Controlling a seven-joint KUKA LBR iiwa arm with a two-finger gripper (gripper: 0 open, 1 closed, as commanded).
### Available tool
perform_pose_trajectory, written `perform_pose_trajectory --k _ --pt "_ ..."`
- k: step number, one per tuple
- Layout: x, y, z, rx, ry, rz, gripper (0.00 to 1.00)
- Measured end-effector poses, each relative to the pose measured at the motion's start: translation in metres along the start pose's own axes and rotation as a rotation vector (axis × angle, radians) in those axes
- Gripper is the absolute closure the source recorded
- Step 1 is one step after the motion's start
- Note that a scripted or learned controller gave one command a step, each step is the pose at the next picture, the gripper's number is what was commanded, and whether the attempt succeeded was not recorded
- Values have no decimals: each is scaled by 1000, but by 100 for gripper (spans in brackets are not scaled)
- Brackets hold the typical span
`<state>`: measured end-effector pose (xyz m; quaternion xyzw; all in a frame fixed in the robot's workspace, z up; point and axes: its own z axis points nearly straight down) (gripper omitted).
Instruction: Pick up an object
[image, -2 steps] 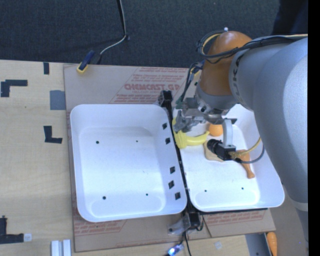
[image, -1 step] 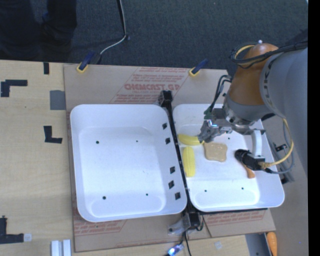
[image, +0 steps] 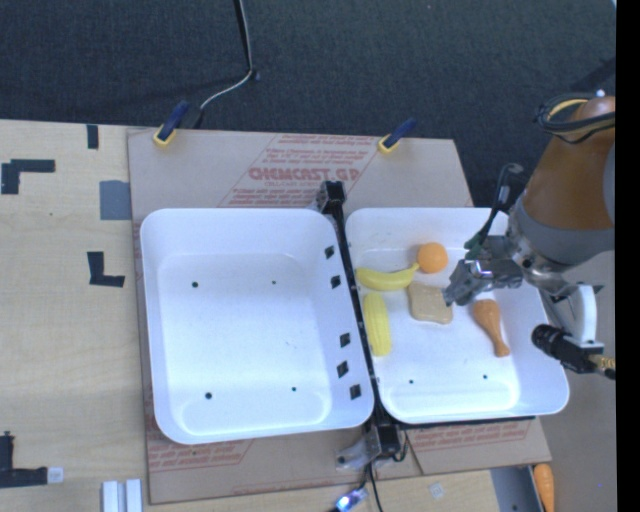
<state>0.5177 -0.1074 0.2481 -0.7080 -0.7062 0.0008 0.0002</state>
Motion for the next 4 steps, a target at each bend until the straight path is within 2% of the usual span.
perform_pose_trajectory --k 1,3,4 --pt "91 -24 -70 -5 3 -12 100" --pt "88 -23 -86 1 0 -7 100" --pt "142 -8 -96 -2 1 -8 100"
